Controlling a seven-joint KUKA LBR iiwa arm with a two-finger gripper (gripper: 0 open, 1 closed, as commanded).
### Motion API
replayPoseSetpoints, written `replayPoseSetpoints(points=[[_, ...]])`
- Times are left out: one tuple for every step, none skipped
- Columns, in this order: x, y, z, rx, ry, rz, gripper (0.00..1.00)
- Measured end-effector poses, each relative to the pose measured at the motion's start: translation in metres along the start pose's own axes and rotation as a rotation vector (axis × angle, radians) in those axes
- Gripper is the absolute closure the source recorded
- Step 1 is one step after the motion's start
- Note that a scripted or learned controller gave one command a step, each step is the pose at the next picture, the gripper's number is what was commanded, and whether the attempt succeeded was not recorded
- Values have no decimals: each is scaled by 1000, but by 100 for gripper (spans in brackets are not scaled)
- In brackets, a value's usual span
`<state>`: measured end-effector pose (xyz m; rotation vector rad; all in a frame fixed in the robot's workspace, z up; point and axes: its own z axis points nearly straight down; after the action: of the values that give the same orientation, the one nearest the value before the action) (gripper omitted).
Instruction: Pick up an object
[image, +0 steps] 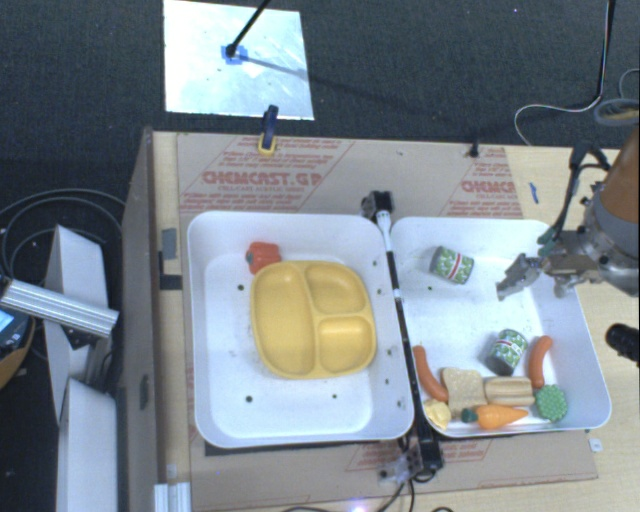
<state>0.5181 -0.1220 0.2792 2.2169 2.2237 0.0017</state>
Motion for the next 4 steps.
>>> replayPoseSetpoints(points=[[-31,-11,116,3,1,3,0],[-38,-12,195,0,0,2,0],[-37,-11,184,-3,0,1,100],[2,67,125,-3,0,-1,100]])
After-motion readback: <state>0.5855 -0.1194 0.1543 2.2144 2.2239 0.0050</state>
